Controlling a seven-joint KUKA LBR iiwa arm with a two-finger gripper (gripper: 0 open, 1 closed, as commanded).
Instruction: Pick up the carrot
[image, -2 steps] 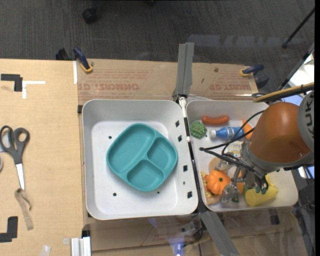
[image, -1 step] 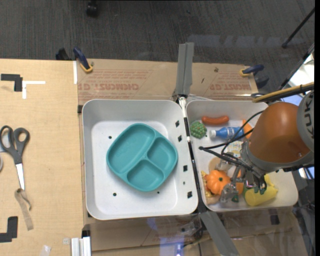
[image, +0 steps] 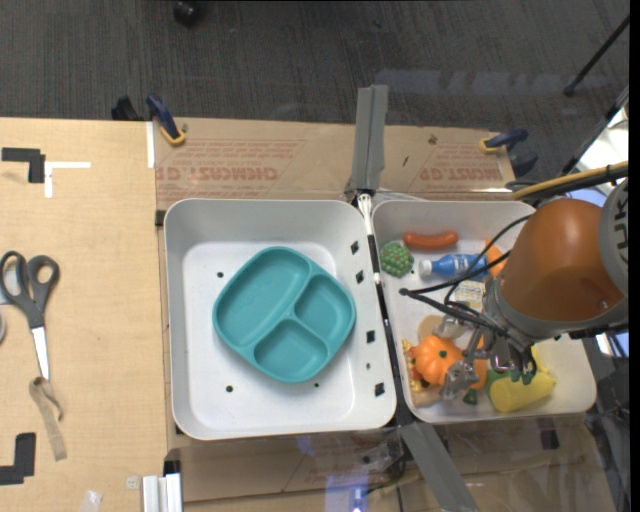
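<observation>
The carrot (image: 436, 360) looks like a moulded plastic toy, so I'd judge it light, stiff and rather slick, likely to squirt out of a pinch near its rounded end. A grip across the thick middle seems safest. It is stubby, bright orange with a small green tuft, and lies near the front of the right bin (image: 575, 405), just beside the gripper (image: 466, 377). Whether that pincer is spread or closed I cannot tell from here

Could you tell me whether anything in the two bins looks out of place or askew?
The teal plate sits skewed in the left bin. The right bin is a jumble of toys crowded under the gripper.
</observation>
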